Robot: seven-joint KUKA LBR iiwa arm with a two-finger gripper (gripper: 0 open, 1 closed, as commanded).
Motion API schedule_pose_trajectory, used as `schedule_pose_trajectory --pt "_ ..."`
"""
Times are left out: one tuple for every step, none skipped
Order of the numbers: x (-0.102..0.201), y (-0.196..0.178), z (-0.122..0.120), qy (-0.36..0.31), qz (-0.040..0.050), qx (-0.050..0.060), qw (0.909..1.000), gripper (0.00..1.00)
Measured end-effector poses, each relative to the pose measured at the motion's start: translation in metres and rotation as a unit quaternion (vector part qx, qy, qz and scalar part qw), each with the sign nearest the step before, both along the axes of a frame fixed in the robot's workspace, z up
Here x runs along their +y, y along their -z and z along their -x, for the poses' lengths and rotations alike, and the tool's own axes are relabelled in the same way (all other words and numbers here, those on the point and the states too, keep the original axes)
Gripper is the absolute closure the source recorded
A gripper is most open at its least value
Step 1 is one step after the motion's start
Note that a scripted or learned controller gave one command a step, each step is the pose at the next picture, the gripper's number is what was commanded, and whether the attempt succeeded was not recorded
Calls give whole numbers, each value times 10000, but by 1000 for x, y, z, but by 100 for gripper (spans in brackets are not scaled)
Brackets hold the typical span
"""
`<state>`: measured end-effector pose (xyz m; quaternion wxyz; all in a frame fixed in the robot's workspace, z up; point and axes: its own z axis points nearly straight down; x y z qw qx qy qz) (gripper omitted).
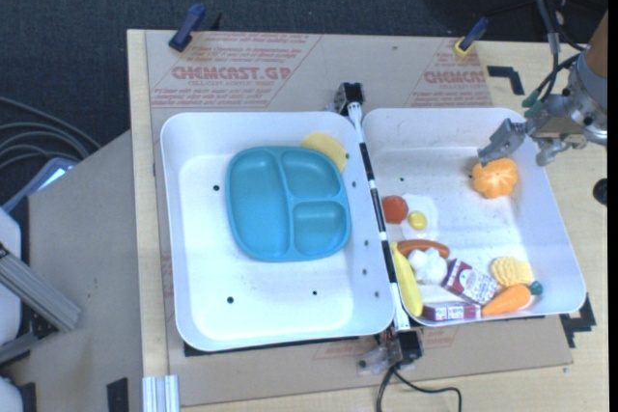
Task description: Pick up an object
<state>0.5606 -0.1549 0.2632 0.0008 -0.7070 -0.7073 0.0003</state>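
Divided plate [287, 205] in left bin [193, 304]; toy food [454, 275] in right bin [550, 227].

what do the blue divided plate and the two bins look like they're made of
The blue plate looks like moulded plastic with a matte finish: one even colour, rounded corners and soft-edged compartments, no glare. The left bin and right bin look like thin white plastic, smooth and slightly glossy, with rounded rims; coated metal cannot be ruled out from this view.
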Motion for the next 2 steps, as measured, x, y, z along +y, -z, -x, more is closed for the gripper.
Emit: schedule_pose_trajectory --pt "-8 179 27 6 4 -8 10000 0" --pt "-35 178 -17 0 6 -12 10000 0"
